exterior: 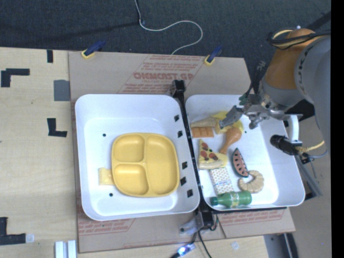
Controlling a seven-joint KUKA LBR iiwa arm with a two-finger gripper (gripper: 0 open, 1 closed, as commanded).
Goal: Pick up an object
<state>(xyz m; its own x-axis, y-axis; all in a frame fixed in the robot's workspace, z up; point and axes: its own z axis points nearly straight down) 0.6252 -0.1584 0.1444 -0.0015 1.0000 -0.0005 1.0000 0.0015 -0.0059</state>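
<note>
Here the arm (pixel 293 63), grey with an orange band, reaches in from three o'clock and brings its gripper (pixel 236 118) down over the upper part of the right bin (pixel 279 192). Its two dark fingers (pixel 231 115) stand a little apart, and nothing shows between them; whether they touch anything below cannot be told from this slant. Just beneath the fingertips, toward seven o'clock, lies a toy chicken drumstick (pixel 231 138), tilted, with a yellow piece (pixel 220 117) right beside the fingers at nine o'clock. At nine o'clock from the drumstick rests a slice of bread (pixel 202 130), against the bin's left wall. Below that sits a pizza slice (pixel 208 156), and at six o'clock from it a pale cracker-like wafer (pixel 221 180). A watermelon slice (pixel 238 163) lies at four o'clock from the pizza, with a pretzel-coloured shrimp (pixel 252 181) just below it. A green bottle (pixel 231 199) lies on its side along the bin's lower edge. The left bin (pixel 94 112) holds a yellow divided plate (pixel 145 164) near its middle, with a small yellow block (pixel 105 176) touching the plate's rim at nine o'clock. Both bins sit on a cardboard sheet (pixel 156 74).
</note>
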